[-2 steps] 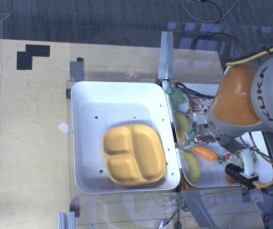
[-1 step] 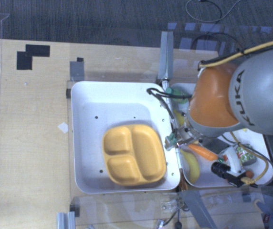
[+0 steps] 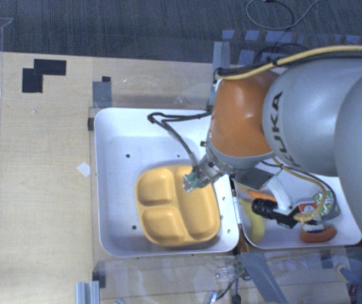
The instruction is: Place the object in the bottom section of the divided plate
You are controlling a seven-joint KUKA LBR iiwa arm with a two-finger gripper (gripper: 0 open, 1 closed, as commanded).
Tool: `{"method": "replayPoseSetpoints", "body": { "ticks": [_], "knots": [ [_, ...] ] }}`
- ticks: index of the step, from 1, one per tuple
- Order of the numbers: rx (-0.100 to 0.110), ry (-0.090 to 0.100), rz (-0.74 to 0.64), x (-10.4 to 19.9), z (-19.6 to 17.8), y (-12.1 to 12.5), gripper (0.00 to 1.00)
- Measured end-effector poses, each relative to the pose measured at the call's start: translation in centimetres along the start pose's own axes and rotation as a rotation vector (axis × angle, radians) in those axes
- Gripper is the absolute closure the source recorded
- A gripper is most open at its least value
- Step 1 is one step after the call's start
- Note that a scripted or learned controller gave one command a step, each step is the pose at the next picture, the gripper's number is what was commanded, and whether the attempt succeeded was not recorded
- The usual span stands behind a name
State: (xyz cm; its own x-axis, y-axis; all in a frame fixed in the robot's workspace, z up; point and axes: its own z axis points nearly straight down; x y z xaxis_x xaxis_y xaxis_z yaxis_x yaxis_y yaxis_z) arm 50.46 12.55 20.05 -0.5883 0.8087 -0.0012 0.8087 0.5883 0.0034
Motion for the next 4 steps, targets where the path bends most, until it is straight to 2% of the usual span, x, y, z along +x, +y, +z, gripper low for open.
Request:
{"method": "replayPoseSetpoints", "body": {
  "ticks": [1,2,3,4],
  "knots": [
    [-0.006,-0.003,-0.217,0.8,-13.8,2.3,1.0],
    [-0.001,0.0,-0.297,5.1,-4.8,1.6,1.0],
    [0.0,0.002,-0.373,9.7,5.0,4.8,1.0],
    [-0.006,0.001,-0.371,9.5,3.9,5.0,1.0]
  ]
}}
